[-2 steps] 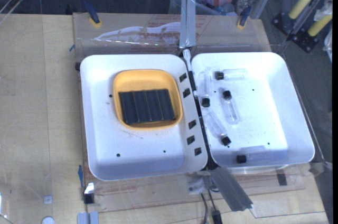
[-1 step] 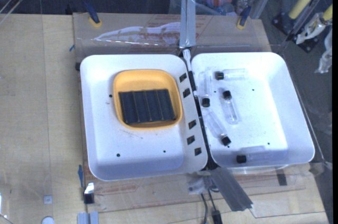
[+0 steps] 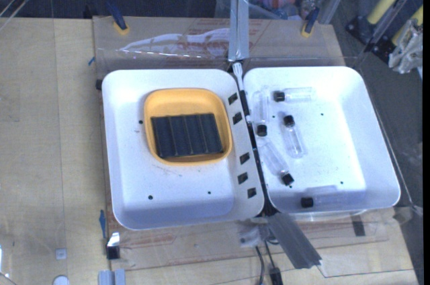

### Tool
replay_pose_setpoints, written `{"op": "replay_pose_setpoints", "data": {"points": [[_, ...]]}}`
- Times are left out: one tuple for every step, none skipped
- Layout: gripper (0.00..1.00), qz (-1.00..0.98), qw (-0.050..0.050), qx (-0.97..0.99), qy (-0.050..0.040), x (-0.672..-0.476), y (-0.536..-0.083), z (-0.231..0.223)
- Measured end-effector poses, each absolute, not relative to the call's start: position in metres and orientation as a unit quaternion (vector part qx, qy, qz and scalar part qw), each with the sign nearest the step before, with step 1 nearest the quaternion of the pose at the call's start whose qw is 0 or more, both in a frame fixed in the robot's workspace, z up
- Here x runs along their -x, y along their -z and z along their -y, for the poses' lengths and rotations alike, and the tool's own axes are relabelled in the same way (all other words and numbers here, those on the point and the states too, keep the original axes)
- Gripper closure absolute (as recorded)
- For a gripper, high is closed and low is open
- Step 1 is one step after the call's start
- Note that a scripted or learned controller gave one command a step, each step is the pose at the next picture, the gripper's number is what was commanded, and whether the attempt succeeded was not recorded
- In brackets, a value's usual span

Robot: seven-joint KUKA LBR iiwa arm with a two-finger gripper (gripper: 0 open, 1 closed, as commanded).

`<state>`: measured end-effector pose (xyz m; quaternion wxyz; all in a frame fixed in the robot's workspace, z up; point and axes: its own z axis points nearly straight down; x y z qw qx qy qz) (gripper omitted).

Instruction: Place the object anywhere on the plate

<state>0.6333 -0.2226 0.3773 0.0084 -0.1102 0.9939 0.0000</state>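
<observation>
Camera view: I see clear vials [image 3: 293, 141] in the right bin [image 3: 349, 142], hard to grip; yellow plate [image 3: 188, 101] already carries a dark ridged block [image 3: 186, 134]. End effector state: cannot tell.

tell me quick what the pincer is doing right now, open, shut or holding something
Pincer: cannot be told from this camera view. The dark ridged object lies on the yellow plate in the left bin, with nothing gripping it.
</observation>
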Motion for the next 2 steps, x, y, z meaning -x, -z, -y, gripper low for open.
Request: {"op": "replay_pose_setpoints", "data": {"points": [[1.0,-0.968,0.006,0.25,0.0013,-0.668,-0.4119,0.2225],[0.0,-0.968,0.006,0.25,0.0012,-0.6679,-0.4118,0.2229]]}}
